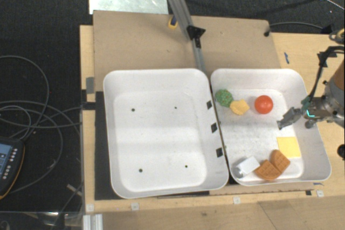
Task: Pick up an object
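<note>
A: End effector [287, 118] hung over the right bin [315, 140], near its 3 o'clock wall, with nothing between the dark fingers that I could make out. How far apart they stood was too small to tell.

B: So what could it have gone for?

A: Closest were the red ball [263, 104] at its 10 o'clock and the yellow square block [288, 146] at its 6 o'clock. It sat between them, over bare floor.

B: The risk, then?

A: I judged a straight descent would close on nothing. The ball would likely roll if nudged, and the flat block offers little edge.

B: Anything else crowding it?

A: A yellow lump [240, 107] and green piece [224, 97] lay farther toward 9 o'clock, touching or nearly so. Two waffle-like biscuits [273, 166] overlapped beside a white block [247, 165] at 7 o'clock. The bin wall was close. The left bin [116, 132] rested alongside on the bench [232, 40].
</note>
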